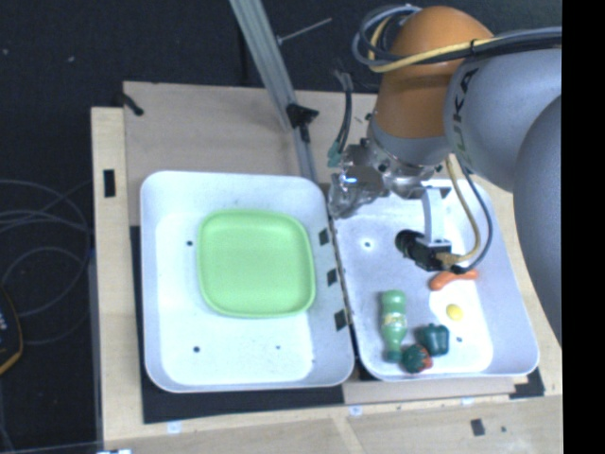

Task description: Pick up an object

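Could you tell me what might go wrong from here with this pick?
1. The gripper sits at the right bin's upper left corner, beside the divider, far from the toys; closing here would likely grab nothing.
2. The green bottle and dark green toy touch near the front wall, so a grasp could catch two or jam.
3. The fried egg lies flat and may slip out.

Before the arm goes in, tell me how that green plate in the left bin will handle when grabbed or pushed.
The green plate lies flat in the left bin, so it probably slides rather than rolls or tips. Its low, rounded rim offers little edge, so pinching it from above looks hard. It appears to be rigid, smooth plastic: likely light for its size, and possibly slippery.
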`<state>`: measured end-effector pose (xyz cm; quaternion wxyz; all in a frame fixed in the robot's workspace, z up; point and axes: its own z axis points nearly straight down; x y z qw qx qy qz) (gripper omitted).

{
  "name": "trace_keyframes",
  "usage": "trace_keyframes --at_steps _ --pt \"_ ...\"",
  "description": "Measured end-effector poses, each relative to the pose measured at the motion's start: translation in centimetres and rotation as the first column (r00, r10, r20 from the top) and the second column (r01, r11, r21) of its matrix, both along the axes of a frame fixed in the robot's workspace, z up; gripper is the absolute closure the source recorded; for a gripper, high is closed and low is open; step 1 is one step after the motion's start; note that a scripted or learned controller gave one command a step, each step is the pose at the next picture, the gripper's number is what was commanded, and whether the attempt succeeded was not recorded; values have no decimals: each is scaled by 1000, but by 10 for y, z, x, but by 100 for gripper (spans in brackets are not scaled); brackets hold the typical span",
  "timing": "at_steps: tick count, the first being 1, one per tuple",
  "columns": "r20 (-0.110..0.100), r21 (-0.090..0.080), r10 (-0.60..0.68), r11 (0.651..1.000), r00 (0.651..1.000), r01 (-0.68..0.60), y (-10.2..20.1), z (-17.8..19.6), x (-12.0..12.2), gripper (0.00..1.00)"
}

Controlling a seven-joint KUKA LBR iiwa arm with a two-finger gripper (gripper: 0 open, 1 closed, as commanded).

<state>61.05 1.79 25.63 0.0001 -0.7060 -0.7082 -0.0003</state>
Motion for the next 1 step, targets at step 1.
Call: trace_keyframes --at_steps 1 --pt "0 0 0 1000 1000 0 50 -13 -17 100"
